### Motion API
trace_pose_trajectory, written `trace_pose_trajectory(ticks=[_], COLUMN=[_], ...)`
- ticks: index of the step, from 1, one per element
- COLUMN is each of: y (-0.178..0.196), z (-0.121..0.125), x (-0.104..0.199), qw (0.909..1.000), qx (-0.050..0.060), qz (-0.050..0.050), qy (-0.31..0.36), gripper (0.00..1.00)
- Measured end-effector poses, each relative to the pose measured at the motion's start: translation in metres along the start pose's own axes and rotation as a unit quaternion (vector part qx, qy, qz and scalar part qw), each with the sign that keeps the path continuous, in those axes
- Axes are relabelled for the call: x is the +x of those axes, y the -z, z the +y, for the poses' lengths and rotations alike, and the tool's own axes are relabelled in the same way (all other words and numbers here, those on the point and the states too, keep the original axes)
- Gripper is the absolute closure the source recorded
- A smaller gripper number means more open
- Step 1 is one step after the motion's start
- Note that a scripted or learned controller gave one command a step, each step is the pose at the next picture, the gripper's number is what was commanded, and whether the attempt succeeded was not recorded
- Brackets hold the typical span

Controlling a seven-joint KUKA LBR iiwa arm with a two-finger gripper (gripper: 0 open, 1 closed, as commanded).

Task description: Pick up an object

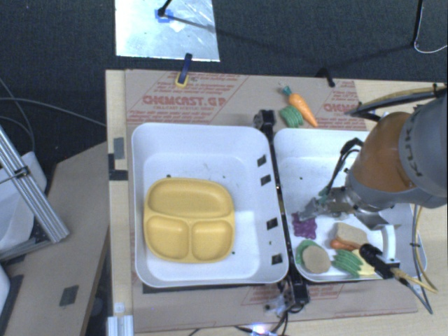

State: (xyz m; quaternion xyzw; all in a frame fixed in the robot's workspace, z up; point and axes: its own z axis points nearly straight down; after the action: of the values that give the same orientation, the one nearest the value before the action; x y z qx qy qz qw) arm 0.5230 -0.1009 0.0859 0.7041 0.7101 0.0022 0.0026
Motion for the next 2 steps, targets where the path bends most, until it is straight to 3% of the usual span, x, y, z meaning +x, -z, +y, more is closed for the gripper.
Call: trace_pose_trajectory(ticks=[1, 2], y=[0.011, 0.001], z=[0.0, -0.027], x=[-0.002, 0.011], qw=[1.0, 1.0], qx=[0.0, -0.004], qz=[0.001, -0.002], qy=[-0.003, -0.005], gripper=[1.0, 1.0])
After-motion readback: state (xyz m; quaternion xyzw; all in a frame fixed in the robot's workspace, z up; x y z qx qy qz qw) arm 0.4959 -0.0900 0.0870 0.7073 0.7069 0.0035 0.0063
